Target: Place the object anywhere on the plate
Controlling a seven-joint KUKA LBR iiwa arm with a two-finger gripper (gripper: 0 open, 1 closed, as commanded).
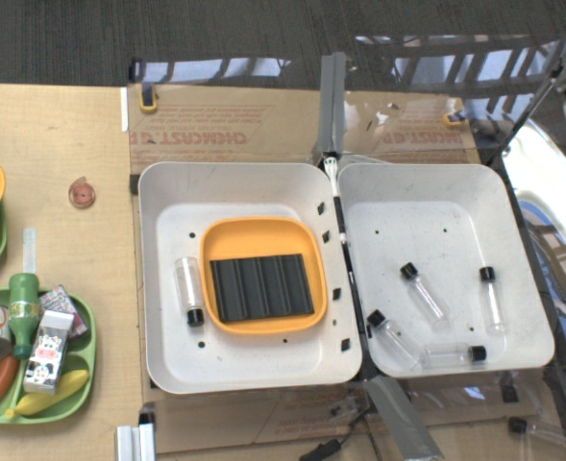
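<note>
Okay, I judge nothing placed yet: the orange plate [261, 233], smooth plastic with a dark ribbed insert [263, 288], sits mid left bin [167, 353], and one clear black-capped tube [188, 291] lies just off its 9 o'clock rim. Four more round glassy tubes [422, 291] lie loose in the right bin [436, 176], mostly toward 6 o'clock, free to roll; pincer state I can't tell

Pose of arm and wrist: cannot tell. State of gripper: cannot tell.
</note>
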